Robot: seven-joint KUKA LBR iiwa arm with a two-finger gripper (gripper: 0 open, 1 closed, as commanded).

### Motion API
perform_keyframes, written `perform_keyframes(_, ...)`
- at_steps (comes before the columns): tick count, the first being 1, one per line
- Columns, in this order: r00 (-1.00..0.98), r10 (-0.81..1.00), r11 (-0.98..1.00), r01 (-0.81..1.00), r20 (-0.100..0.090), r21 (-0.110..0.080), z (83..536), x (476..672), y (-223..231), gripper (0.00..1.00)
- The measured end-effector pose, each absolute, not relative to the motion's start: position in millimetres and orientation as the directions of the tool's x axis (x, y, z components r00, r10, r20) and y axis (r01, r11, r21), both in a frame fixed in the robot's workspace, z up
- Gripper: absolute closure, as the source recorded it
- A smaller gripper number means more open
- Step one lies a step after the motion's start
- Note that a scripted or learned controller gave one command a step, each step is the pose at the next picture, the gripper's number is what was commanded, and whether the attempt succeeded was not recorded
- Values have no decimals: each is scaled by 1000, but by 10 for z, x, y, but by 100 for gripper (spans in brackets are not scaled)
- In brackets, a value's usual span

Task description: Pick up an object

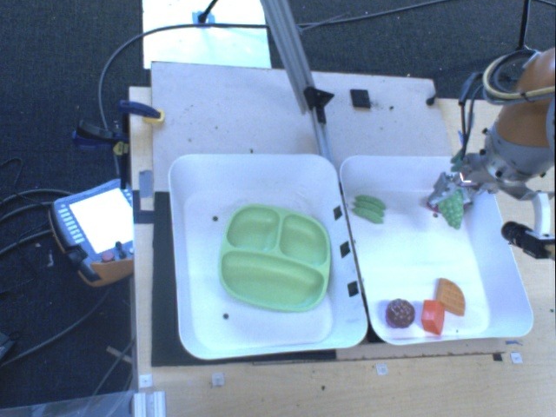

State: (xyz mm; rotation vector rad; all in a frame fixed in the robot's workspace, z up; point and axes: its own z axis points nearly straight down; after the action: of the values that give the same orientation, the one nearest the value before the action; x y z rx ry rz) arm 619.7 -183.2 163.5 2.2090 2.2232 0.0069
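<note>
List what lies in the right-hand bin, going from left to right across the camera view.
green pea pod → dark round piece → red piece → orange piece. The green leafy piece at the gripper sits over about the same span as the last two, so I leave it out.

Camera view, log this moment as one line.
gripper: over right bin | at green leafy piece | grasp: unclear | green tray: left bin

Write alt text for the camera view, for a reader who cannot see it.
The grey robot arm's gripper meets a green leafy toy in the right white bin, which also holds green pea pods, a brown ball and orange pieces. A green divided plate lies in the left white bin.
</note>
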Motion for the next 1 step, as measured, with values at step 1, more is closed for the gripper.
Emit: perform_keyframes(1,-8,1000,8,1000,-2,7,2179,6214,-1832,100)
